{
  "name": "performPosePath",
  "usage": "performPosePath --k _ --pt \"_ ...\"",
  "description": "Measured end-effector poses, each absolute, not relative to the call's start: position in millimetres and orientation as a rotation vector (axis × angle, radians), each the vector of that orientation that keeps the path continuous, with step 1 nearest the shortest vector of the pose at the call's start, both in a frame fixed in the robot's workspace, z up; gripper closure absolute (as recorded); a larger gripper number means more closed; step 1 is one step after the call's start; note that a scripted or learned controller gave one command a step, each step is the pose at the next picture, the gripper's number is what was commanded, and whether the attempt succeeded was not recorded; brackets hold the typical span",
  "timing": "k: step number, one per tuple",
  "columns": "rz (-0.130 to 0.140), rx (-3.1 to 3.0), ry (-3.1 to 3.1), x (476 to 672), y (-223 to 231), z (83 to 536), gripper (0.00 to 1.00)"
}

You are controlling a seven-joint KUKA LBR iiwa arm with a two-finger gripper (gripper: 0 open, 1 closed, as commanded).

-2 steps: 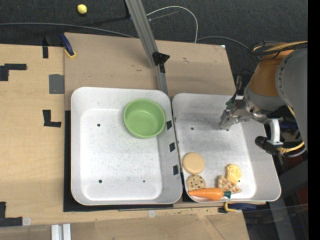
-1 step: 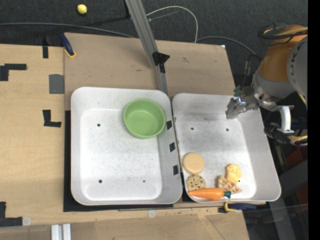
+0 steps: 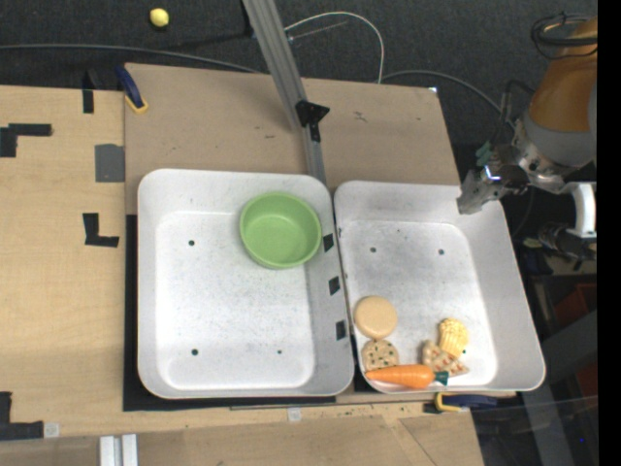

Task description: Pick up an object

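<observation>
Two shallow white bins sat side by side on the tabletop (image 3: 223,115); the left bin (image 3: 155,289) held a green bowl (image 3: 280,229) toward its 12 o'clock edge, near the wall it shared with its neighbour; the bowl stood upright, its hollow facing up. The right bin (image 3: 417,260) carried a cluster of small food-like pieces in its 6 o'clock portion; a round tan disc (image 3: 375,316) lay nearest the dividing wall; just below it, at 6 o'clock from the disc, lay a darker speckled biscuit-like piece (image 3: 379,352), touching or nearly touching it; an orange carrot (image 3: 401,377) lay flat along the bin's near edge, its length running 9 to 3 o'clock; at 3 o'clock from the disc sat a yellow corn-like piece (image 3: 451,335), with a small pale lumpy item (image 3: 444,358) just beneath it, close against the carrot's 3 o'clock end.

The arm (image 3: 565,105) came in from 3 o'clock; the tool (image 3: 475,192) hung over the right bin's corner at about 1 o'clock, well apart from the food pieces; nothing was seen in its grasp, and how far it was open could not be told, since it appeared small and blurred.

A grey metal pole (image 3: 277,51) slanted down from 12 o'clock to the gap between the bins; a small yellow ball (image 3: 159,16) lay on the dark floor at 11 o'clock.
</observation>
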State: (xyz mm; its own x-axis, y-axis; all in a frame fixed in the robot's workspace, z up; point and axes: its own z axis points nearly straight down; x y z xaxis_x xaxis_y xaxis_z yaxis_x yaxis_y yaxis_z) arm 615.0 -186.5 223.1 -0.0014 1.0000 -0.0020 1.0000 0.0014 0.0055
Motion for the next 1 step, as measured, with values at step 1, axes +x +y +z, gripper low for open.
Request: performPosePath --k 1 --pt "0.004 2.216 2.220 616.2 -186.3 271.0 1.00"
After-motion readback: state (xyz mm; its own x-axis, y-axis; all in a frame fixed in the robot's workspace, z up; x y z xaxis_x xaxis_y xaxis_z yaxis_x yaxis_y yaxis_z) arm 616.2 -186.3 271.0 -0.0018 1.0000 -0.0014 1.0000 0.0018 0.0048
